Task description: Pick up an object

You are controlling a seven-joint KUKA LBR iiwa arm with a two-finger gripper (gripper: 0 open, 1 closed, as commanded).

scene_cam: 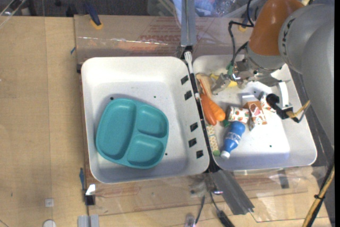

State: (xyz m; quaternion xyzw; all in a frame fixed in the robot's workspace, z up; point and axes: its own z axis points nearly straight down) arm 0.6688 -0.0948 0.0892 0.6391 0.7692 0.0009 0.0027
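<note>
The tool (234,76) hangs low in the upper part of the right bin (276,154), right of frame centre; whether its jaws are apart or together I cannot tell; the nearest thing, a yellowish object (219,82), lies just beside it to the left; a clean pick probably calls for centring over that one piece, clear of the orange carrot (211,109) and blue bottle (232,138) lower down.

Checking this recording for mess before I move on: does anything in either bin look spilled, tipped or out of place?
Nothing looks spilled or broken. The blue bottle lies on its side in the right bin, cap toward the divider, and the orange carrot rests against that divider among loosely jumbled items. The teal divided plate sits flat in the left bin.
</note>
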